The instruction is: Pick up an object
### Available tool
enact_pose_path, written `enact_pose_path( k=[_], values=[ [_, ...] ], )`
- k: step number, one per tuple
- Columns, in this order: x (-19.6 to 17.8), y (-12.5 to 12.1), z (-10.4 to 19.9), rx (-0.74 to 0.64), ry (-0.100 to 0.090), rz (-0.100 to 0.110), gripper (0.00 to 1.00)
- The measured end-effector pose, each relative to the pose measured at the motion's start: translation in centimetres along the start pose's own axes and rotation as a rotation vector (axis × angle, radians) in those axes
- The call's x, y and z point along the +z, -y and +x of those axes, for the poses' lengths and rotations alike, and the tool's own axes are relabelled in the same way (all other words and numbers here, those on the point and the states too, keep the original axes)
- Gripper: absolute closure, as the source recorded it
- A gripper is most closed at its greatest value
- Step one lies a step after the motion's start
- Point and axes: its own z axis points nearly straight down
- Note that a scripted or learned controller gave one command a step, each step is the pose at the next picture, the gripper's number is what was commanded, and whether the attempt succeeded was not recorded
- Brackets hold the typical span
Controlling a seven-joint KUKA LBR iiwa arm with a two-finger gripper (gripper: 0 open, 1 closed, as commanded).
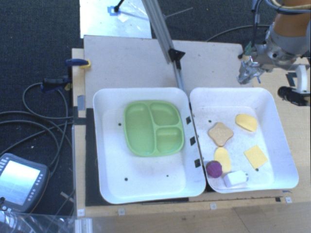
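Toast-shaped toy (220, 133) lies in the right bin (279, 125) among yellow pieces, a purple ball (214, 168) and a white block (235, 178). Left bin (104, 144) holds a green divided tray (153, 128). My gripper (247, 74) hangs above the right bin's far rim; its grip I cannot tell.

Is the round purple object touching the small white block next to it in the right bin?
Cannot tell. In the camera view the round purple object and the small white block sit so close that no clear gap or contact shows.
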Motion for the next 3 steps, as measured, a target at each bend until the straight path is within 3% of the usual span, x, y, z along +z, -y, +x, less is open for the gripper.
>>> enact_pose_path(
  k=[2, 3],
  values=[
    [0.2, 3.6, 9.7, 0.0, -0.001, 0.003, 1.0],
    [2.4, 6.0, 14.8, 0.0, -0.001, 0.005, 1.0]
  ],
)
